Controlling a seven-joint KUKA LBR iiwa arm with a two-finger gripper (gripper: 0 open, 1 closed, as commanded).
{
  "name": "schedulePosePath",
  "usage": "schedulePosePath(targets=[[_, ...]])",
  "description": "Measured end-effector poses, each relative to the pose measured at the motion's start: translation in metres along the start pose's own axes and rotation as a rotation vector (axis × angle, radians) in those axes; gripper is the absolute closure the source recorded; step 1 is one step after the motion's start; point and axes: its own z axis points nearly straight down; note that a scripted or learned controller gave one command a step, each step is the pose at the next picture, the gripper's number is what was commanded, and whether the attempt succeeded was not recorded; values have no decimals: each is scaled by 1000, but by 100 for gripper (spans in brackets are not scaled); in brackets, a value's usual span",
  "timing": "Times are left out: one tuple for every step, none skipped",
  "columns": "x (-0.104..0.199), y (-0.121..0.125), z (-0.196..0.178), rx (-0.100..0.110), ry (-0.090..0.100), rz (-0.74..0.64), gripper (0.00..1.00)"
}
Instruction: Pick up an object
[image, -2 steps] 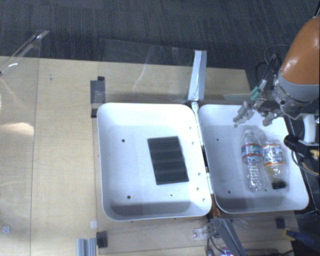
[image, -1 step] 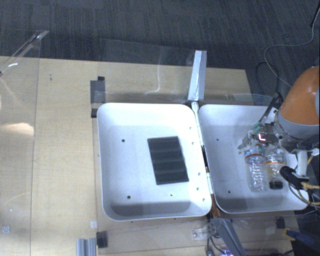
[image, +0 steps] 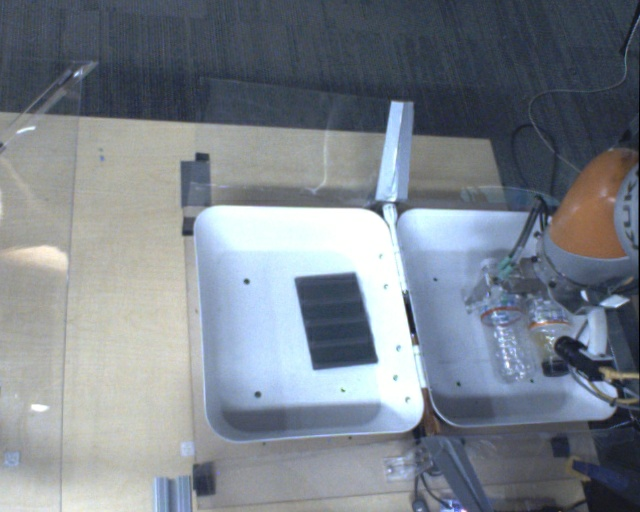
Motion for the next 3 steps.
schedulePosePath(targets=[[-2, 2, -12, -6, -5, 2, 100], [0, 4, -23, -11, -4, 0, 100], [67, 53, -94, 2, -16, 3, 100]])
